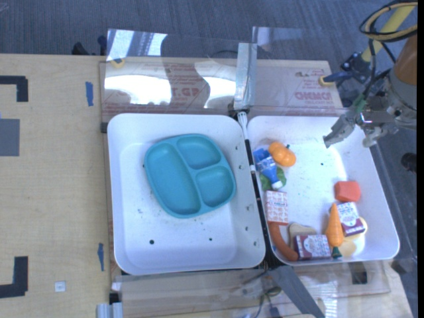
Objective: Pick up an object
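Observation:
My gripper (350, 136) hangs over the far right part of the right bin (311, 128), open, with nothing between its fingers. Below it in that bin lie a red block (347, 191), an orange carrot (334, 224) across a red and white packet (353, 220), and a dark red packet (311, 246). Along the bin's left wall sit an orange toy fruit (283, 156), a blue and green item (266, 168), a red-patterned carton (277, 206) and a reddish sausage (281, 243). The nearest object, the red block, is well short of the gripper.
The left bin (126, 211) holds a blue divided plate (191, 174). A metal divider (244, 78) and clear panels stand behind the bins. Yellow and black cables (391, 18) loop above the arm at the top right. White floor shows in the right bin's middle.

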You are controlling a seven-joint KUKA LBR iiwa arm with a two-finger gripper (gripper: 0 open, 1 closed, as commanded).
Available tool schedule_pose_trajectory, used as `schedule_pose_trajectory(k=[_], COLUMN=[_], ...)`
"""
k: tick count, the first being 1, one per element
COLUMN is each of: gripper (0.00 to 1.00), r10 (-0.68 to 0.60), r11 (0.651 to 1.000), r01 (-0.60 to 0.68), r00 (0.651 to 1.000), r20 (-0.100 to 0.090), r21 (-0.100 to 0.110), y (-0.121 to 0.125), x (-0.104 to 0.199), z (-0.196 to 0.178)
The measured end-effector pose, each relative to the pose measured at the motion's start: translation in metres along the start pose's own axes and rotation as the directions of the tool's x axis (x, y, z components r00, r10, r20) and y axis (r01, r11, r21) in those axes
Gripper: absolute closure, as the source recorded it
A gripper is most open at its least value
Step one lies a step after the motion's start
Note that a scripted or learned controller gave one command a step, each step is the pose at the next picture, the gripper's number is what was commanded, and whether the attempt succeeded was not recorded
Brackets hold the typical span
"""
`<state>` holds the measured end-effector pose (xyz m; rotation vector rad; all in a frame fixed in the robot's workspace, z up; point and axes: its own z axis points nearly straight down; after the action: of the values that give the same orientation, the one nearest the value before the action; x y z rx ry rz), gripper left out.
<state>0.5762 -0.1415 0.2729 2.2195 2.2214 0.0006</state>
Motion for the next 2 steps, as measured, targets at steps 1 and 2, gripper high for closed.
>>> schedule_pose_trajectory(k=[1, 2], gripper=[0.00, 0.00], r10=[-0.056, -0.048], r11=[0.998, 0.999], r01=[0.056, 0.048], r00=[0.998, 0.999], r20=[-0.003, -0.002], r21=[0.009, 0.009], y=[0.029, 0.049], x=[0.044, 0.040], z=[0.073, 0.145])
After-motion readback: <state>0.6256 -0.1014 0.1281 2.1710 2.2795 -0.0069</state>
